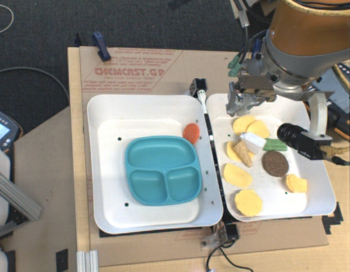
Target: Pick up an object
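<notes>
I see the gripper hanging over the right bin's far left corner, above yellow pieces. That bin also holds a brown disc, a green piece and a white block. The left bin holds a teal tray with an orange ball beside it.

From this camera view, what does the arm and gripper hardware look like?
The arm is bulky and rounded: a broad orange band sits above a grey wrist section. Below it a boxy metal mount carries the gripper, dull silver-grey metal. Dark cables and a teal-green fitting run along the wrist's left side. No readable markings on the arm.
</notes>
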